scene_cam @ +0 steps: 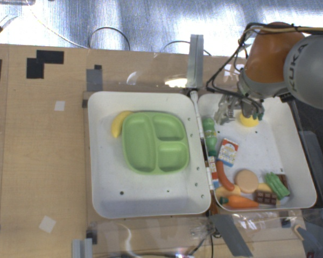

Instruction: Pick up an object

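Gripper (238,112) hung over the back of the right bin (290,144), just beside a small yellow object (250,120); whether the pincer was spread or pinching couldn't be told. Other toy food sat along the bin's front, with a milk carton (227,151) mid-bin. Left bin (102,192) held a green divided plate (153,142) and a banana (117,123).

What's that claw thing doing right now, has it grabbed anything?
Gripper: low in the right bin, beside a yellow object. Whether it has grabbed anything cannot be told.
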Available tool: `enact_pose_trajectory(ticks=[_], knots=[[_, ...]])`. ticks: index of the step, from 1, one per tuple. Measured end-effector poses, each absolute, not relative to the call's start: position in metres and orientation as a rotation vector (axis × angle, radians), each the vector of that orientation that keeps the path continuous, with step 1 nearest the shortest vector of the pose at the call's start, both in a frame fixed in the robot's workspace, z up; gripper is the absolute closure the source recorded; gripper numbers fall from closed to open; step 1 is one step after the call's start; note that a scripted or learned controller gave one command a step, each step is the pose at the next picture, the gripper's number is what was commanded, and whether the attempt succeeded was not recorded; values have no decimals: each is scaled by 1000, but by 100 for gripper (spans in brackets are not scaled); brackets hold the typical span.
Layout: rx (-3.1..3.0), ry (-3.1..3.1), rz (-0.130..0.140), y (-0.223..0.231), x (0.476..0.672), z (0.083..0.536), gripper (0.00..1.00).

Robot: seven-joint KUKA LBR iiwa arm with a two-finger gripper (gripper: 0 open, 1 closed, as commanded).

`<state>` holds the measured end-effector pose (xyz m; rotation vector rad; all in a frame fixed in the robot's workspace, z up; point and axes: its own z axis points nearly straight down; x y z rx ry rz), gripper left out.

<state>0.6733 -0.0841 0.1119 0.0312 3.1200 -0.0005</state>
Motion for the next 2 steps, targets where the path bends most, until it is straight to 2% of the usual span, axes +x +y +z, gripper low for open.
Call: enact_pose_trajectory(ticks=[1,2], knots=[[340,3100,3,-64,647,236,100],[-511,3089,-1,-76,651,201,100]])
